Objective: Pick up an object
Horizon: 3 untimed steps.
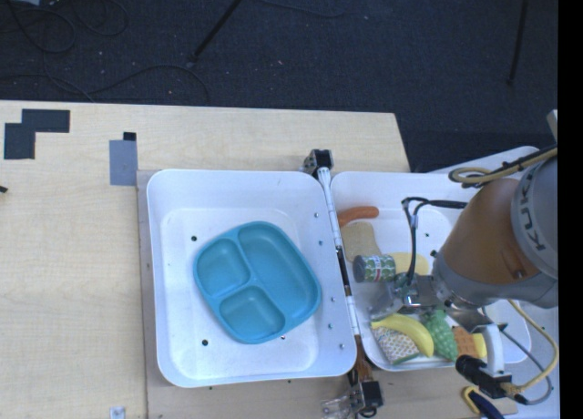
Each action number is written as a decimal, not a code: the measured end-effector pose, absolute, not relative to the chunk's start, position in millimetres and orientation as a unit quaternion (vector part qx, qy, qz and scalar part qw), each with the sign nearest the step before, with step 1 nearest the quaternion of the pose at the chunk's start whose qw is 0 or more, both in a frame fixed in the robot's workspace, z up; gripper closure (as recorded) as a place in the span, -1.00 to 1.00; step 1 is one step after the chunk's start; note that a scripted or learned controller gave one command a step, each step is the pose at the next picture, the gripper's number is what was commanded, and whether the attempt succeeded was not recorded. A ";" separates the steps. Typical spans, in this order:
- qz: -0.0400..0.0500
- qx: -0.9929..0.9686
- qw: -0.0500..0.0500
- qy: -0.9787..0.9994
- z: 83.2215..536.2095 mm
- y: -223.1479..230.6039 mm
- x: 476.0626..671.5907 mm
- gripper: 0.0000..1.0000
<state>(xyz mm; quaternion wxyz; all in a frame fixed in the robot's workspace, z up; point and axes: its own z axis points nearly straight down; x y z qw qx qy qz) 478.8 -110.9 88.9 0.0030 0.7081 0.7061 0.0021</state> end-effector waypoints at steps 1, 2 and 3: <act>-0.001 0.707 -0.002 0.707 121.2 -134.5 581.3 -1.00; -0.002 0.707 -0.003 0.707 90.5 -129.5 550.1 -1.00; 0.001 0.707 0.000 0.708 88.1 -87.2 603.9 -1.00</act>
